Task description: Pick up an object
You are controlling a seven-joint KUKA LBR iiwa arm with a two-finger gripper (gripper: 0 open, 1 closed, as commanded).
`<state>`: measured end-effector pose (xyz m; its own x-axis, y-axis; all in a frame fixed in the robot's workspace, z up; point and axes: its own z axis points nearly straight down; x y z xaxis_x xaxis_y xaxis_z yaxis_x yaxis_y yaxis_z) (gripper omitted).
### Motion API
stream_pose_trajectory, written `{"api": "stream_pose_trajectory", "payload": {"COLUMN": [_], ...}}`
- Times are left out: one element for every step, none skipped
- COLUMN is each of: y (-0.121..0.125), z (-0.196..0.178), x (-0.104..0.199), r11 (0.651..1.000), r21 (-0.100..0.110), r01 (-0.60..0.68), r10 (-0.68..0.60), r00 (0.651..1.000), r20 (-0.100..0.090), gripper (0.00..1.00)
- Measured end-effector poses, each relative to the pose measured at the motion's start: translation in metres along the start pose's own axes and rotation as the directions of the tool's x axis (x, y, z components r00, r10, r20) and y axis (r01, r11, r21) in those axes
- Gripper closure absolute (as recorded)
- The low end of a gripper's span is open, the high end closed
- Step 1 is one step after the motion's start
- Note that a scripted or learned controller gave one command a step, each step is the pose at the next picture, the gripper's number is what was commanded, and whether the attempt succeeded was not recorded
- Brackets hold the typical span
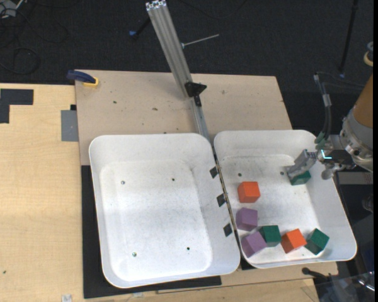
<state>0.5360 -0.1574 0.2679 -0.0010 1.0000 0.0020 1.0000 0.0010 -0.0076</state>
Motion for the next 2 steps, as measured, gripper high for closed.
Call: {"api": "stream_pose_trajectory", "payload": {"y": [0.001, 0.002], "z": [-0.002, 0.062], "x": [-0.001, 0.004], "r11": [1.000, 1.000], "r21": [-0.005, 0.002], "r01": [-0.003, -0.002], "r10": [0.003, 0.002], "r00": [1.000, 1.000], "r20": [0.001, -0.001], "gripper": [0.00, 0.00]}}
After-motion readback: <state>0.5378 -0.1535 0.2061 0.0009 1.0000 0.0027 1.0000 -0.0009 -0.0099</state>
